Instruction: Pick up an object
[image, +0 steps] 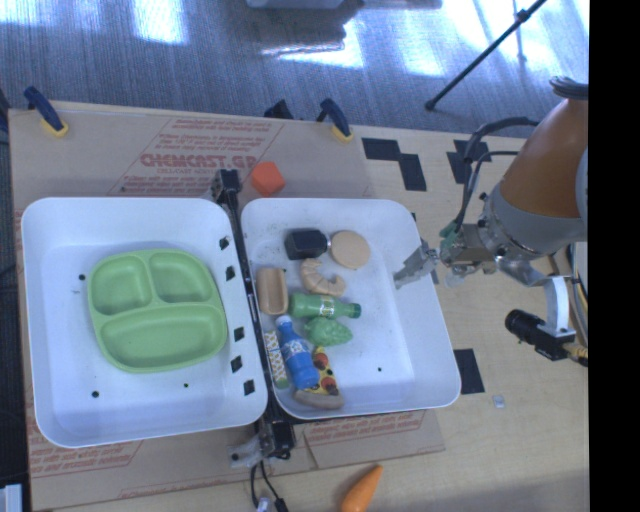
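Matt green plastic tray (157, 309)

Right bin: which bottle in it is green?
The green bottle lying on its side mid-bin, cap toward the right; the blue bottle lies below it, nearer the bin's front.

Cardboard sheet (180, 160), far edge beyond my bins: red print "CHEMCAST GP"
Smaller red lines there: too blurred to read
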